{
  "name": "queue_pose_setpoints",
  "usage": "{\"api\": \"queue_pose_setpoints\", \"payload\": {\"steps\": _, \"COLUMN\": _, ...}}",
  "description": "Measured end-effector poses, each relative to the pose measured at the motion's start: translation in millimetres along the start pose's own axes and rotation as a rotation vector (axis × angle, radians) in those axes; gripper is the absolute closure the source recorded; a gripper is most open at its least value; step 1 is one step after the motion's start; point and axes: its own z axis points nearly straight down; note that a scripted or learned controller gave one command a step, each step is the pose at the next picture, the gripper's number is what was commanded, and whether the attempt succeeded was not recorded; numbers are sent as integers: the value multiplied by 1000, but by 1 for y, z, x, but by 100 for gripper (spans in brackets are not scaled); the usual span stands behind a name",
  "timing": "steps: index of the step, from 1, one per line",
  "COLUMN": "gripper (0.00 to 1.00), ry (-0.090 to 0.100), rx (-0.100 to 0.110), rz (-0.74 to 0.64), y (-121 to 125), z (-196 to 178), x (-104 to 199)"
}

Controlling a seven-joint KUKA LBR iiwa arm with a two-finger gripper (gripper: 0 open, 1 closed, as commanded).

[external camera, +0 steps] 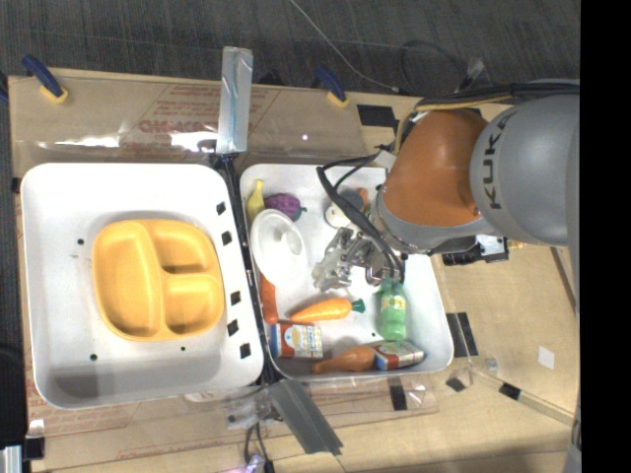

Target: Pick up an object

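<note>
Orange carrot [322, 310], low in the right bin [434, 294], looks light, stiff, best pinched mid-body; the tool's [335, 264] opening I cannot tell.

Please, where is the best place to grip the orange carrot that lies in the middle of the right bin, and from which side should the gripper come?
Probably the thick middle of the carrot, from straight above, fingers closing across its narrow width. It lies flat and long, roughly left to right, green tip toward the green bottle. The juice box sits close below it, so the lower finger has little room. The gripper hangs just above it.
</note>
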Motion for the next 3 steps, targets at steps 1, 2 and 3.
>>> {"api": "queue_pose_setpoints", "payload": {"steps": 1, "gripper": 100, "ry": 5, "rx": 0, "rz": 12, "y": 22, "z": 11, "x": 4}}
{"api": "queue_pose_setpoints", "payload": {"steps": 2, "gripper": 100, "ry": 0, "rx": 1, "rz": -295, "y": -61, "z": 22, "x": -63}}
{"api": "queue_pose_setpoints", "payload": {"steps": 3, "gripper": 100, "ry": -10, "rx": 2, "rz": -124, "y": -50, "z": -105, "x": -136}}
